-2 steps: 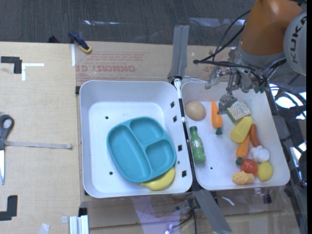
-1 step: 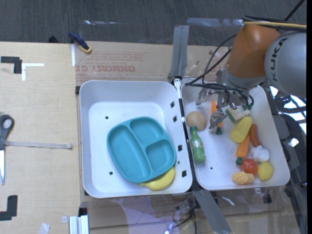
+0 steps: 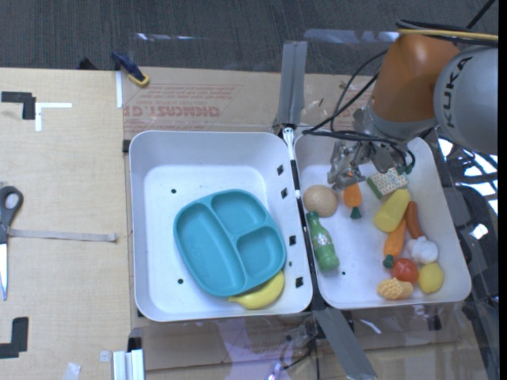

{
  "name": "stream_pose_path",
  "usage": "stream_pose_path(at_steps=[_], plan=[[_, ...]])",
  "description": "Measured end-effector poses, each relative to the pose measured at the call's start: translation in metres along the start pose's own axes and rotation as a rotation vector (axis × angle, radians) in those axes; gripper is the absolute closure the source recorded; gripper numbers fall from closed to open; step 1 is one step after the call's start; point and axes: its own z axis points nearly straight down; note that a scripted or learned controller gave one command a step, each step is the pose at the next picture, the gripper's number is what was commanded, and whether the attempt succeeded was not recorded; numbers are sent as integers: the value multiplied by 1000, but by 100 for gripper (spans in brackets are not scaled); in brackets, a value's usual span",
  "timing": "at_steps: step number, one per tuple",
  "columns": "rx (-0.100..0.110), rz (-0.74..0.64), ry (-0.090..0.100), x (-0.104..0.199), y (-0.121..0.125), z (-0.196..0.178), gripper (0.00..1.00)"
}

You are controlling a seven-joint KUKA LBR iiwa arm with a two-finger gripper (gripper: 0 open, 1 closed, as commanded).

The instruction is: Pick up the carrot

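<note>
A small orange carrot (image 3: 352, 195) with a green tip lies in the right bin (image 3: 447, 212), between a tan potato-like ball (image 3: 320, 200) and a yellow bottle shape (image 3: 392, 210). A longer orange carrot-like piece (image 3: 394, 239) with a green end lies lower right of it. My gripper (image 3: 345, 176) hangs from the orange-banded wrist (image 3: 412, 74), pointing down, its tip right at the small carrot's upper end. Whether it touches the carrot is unclear.
The right bin also holds a green bottle (image 3: 322, 242), a waffle-patterned piece (image 3: 386, 182), a tomato (image 3: 405, 269), garlic (image 3: 424, 249), a lemon (image 3: 431, 277) and corn (image 3: 394, 290). In the left bin (image 3: 146, 212) lie a blue divided plate (image 3: 230, 241) and a banana (image 3: 260, 294). Cables trail around the wrist.
</note>
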Motion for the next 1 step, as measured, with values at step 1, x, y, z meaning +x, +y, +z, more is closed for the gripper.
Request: stream_pose_path(at_steps=[1], plan=[[-3,32,5,20,37,-89,100]])
